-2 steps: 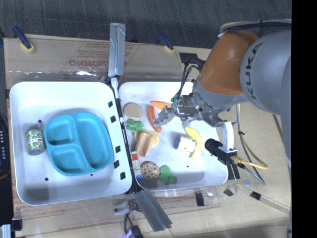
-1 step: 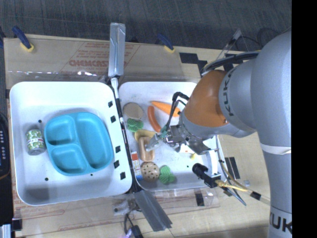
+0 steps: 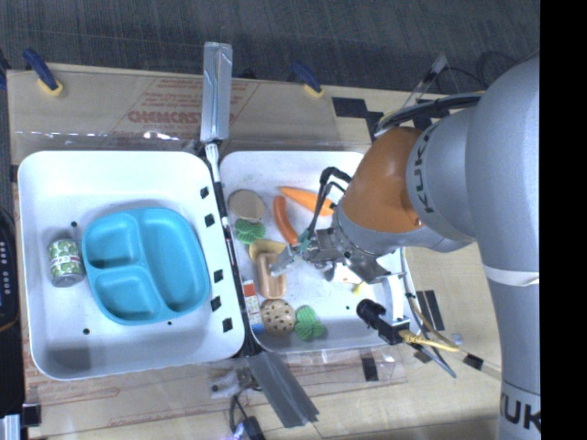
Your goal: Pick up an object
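A worktop [image 3: 119, 108] covered with brown cardboard printed in red is seen from above, with a dark grey carpeted floor [image 3: 138, 7] beyond its far edge. One blue clamp [image 3: 44, 71] is fixed at the far left corner and a second blue clamp [image 3: 307, 78] further right. Two shallow bins are set side by side on the worktop, and a silver metal strip [image 3: 217, 85] stands out from the gap between them. In the left white bin [image 3: 37, 181] a turquoise divided plastic plate [image 3: 142, 264] is laid, with a small green-labelled can [image 3: 65, 260] just beside its left edge. The left half of the right white bin [image 3: 275, 163] is crowded with a round tan disc [image 3: 246, 205], a slim orange carrot-shaped toy [image 3: 286, 218], a broader orange carrot-shaped toy [image 3: 303, 197], a pale wooden block [image 3: 266, 269], a perforated wooden ball [image 3: 277, 316] and a green leafy toy [image 3: 309, 324]. The grey arm with an orange band [image 3: 385, 191] is reached in from the right, and its hand [image 3: 307, 246] is held low over the middle of the right bin, just beside the near end of the slim carrot-shaped toy and close to the pale wooden block. Whether the hand is released, clenched or grasping one of these things cannot be told.
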You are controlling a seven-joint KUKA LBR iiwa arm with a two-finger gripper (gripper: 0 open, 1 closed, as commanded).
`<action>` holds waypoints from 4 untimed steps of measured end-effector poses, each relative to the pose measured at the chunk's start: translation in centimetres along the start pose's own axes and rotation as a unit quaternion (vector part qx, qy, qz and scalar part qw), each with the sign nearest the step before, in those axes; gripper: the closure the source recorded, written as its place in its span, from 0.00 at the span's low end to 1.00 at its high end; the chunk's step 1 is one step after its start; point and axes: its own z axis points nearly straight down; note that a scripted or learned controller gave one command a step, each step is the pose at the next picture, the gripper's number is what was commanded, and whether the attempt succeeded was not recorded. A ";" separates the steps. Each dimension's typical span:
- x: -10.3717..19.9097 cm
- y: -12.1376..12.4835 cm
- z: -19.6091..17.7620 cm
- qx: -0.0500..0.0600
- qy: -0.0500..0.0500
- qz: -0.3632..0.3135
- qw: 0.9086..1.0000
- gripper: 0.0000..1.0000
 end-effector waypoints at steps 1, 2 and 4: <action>-1.7 5.7 1.0 -0.006 0.000 0.026 1.000 0.00; 3.4 3.6 -8.9 -0.006 -0.001 -0.008 1.000 0.00; 1.4 1.4 0.7 0.000 0.000 0.032 0.999 1.00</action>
